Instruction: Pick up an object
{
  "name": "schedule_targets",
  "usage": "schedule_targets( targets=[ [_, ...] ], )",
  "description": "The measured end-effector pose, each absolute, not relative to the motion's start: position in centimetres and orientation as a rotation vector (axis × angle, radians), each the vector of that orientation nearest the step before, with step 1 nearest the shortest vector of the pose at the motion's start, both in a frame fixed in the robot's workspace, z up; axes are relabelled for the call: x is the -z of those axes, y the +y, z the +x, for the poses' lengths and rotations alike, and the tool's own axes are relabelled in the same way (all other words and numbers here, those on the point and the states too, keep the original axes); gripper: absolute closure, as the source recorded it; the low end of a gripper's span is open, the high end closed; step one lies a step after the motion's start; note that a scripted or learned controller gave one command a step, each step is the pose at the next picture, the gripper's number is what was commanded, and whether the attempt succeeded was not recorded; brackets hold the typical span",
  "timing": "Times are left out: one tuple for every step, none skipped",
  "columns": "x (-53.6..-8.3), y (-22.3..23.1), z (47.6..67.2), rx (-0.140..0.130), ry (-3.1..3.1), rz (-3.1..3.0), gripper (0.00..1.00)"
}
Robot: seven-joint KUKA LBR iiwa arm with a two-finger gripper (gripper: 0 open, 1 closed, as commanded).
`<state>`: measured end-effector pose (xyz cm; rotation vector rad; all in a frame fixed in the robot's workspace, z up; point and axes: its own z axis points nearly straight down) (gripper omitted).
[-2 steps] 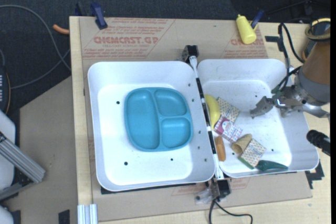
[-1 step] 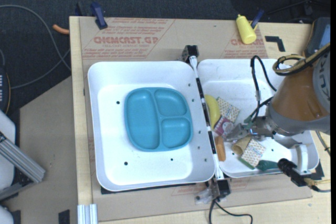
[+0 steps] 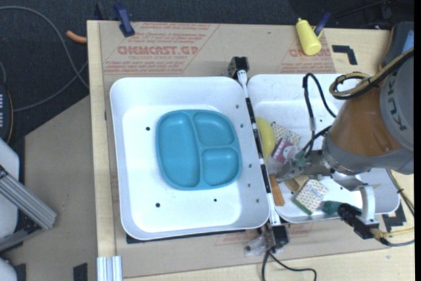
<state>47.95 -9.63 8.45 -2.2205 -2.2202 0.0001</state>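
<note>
The right bin [image 3: 283, 90] holds a small pile of objects. A yellow banana-shaped piece [image 3: 265, 133] lies against its left wall. Beside it is a pink and white patterned packet [image 3: 285, 141]. Lower down lie a brown stick [image 3: 277, 195], a checkered packet [image 3: 311, 193] and a small green item [image 3: 327, 208]. My gripper [image 3: 290, 170] is low over the middle of this pile, just below the pink packet, with the grey and orange arm [image 3: 368, 135] behind it covering the bin's right half. Nothing is visibly lifted.
The left bin [image 3: 131, 102] holds a blue divided plate [image 3: 197, 148]. A yellow clamp [image 3: 308, 37] and a blue clamp [image 3: 123, 20] sit on the bench's far edge. A black cable [image 3: 309, 99] loops over the right bin.
</note>
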Motion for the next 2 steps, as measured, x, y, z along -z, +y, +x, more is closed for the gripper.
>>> schedule_targets(
  targets=[
    [-9.4,-9.6,48.0,0.001,-2.221,-2.222,1.0],
    [-18.5,-3.3,56.9,0.002,-2.223,-2.22,1.0]
  ],
)
